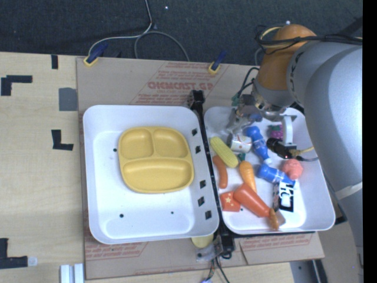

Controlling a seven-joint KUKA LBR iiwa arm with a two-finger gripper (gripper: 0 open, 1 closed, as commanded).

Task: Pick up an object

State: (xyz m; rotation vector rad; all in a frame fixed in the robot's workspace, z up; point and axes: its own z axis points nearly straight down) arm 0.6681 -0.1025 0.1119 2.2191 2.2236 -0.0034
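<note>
Yellow corn [224,151] just beside hand [238,122].

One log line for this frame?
arm: over right bin | gripper: low at far-left corner, above corn | grasp: none seen | left bin: yellow tray

Robotics lab, grey arm [330,93], white bins [94,158], taped cardboard [171,84] bench

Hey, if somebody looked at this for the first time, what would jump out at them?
Probably the yellow divided plate, alone in the left bin. Next, the bright jumble of toys in the right bin, including an orange carrot and a corn cob. The grey arm's tool reaches into that bin's far end.
</note>
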